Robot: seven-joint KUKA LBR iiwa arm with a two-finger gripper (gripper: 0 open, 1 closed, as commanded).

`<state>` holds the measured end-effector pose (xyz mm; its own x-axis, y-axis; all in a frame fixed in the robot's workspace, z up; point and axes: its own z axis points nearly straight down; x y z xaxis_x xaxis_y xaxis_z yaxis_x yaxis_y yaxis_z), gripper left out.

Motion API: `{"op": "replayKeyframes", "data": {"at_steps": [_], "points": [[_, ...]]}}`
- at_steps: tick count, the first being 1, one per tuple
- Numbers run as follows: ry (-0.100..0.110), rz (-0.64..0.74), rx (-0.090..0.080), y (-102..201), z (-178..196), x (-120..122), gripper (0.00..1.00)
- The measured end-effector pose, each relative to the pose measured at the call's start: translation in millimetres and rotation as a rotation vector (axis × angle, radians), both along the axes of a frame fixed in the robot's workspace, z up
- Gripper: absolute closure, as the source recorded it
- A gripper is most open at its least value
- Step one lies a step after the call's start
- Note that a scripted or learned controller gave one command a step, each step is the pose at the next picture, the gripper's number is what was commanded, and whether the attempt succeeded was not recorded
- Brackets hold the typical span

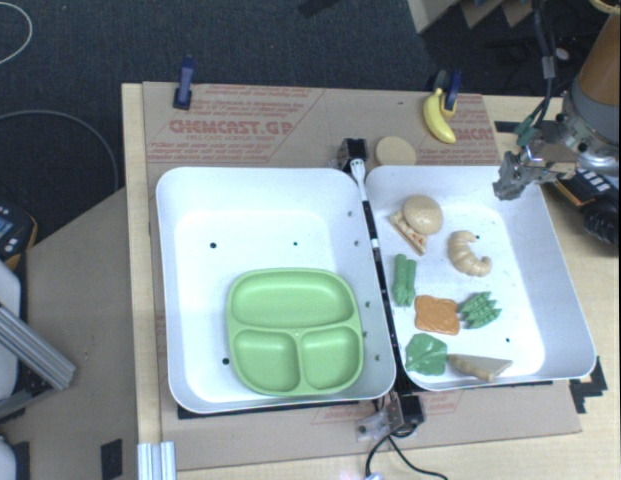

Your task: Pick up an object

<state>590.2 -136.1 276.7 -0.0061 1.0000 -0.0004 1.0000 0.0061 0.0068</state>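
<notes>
Gripper (512, 180) over far right corner of the right bin (550, 268), nothing between its fingers.
Finger state: cannot tell (too small, blurred). Right bin holds a croissant (471, 252), mushroom (419, 217), green bean (403, 279), carrot (448, 314), leaf (426, 354), wedge (478, 367). Green divided plate (294, 329) sits at the left bin's (190, 268) near edge. Banana (439, 118) on the bench's far edge.

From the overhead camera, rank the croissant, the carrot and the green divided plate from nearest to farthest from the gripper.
Gripper sits over the right bin's far right corner.
1. Croissant: right bin, middle, just below-left of the gripper.
2. Carrot: right bin, lower down, further toward the near edge.
3. Green divided plate: left bin, near side, across the divider.
</notes>
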Motion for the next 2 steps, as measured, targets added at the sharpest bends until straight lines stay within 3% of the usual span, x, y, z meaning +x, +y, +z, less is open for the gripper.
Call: {"op": "replayKeyframes", "data": {"at_steps": [1, 2], "points": [[0.011, -0.004, 0.004, 43, 37, -107, 1.0], [0.01, -0.01, 0.0, -15, -100, -63, 1.0]]}}
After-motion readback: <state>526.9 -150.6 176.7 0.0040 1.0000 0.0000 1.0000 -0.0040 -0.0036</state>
